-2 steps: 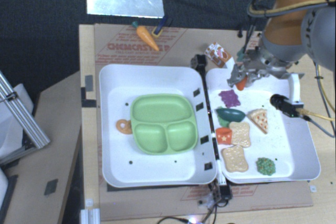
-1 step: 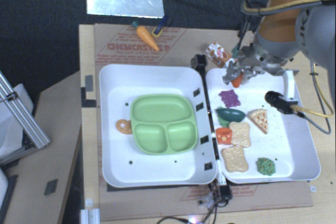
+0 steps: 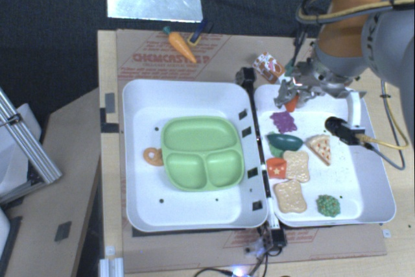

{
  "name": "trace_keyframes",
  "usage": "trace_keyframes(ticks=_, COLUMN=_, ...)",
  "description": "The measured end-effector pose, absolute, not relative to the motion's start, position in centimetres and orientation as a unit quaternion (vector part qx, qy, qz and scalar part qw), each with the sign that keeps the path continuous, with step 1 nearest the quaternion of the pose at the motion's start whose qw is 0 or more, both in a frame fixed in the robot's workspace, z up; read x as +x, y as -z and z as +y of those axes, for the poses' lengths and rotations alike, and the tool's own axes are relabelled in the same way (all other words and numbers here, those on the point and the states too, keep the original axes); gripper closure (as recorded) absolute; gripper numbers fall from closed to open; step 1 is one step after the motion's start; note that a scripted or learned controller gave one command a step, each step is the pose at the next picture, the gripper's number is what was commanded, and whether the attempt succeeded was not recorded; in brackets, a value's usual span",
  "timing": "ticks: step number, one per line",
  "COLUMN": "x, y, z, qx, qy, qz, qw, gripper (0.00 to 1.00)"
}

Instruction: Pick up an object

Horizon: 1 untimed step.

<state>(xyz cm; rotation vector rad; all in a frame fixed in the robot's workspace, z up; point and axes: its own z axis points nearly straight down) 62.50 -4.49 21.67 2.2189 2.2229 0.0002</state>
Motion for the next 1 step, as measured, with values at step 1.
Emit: trace_keyframes(ticks=1, x=62.85, y=-21.48, z=-5.25, qx=0.707, qy=-0.0006, qz=0.707, qw=0.001, gripper=1.00)
